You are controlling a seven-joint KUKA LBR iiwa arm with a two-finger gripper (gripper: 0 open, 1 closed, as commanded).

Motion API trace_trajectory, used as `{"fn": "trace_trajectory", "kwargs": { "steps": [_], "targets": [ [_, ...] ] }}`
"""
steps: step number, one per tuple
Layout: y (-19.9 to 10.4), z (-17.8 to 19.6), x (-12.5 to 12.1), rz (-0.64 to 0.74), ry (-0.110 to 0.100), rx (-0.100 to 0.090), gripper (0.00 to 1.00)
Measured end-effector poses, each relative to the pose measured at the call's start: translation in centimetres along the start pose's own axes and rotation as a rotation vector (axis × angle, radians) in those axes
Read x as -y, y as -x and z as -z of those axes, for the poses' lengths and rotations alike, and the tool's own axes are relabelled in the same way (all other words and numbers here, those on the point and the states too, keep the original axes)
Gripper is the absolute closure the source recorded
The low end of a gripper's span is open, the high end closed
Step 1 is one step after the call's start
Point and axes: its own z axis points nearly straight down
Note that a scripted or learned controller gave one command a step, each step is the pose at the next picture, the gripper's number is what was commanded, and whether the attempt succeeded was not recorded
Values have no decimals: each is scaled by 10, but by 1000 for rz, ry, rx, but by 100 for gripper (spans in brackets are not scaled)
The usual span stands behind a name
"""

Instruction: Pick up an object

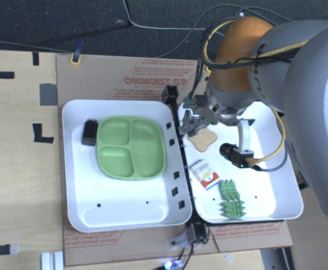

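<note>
We see two shallow white bins on the table: the left bin point(73, 167) holds one glossy green divided plate point(131, 148) and one small black block point(89, 132). In the right bin point(276, 198), the end effector point(196, 120) hangs just above a tan toast-shaped piece point(203, 140); we cannot tell its grip. Nearby lie one red-and-white packet point(204, 173) and one bumpy green toy point(231, 198).

tan toast slice point(202, 139) | flat | right bin, upper left, near divider
</note>
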Motion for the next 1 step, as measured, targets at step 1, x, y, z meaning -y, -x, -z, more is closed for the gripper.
{"fn": "trace_trajectory", "kwargs": {
  "steps": [1],
  "targets": [
    [-44,-2,-6,0,0,0,100]
  ]
}}
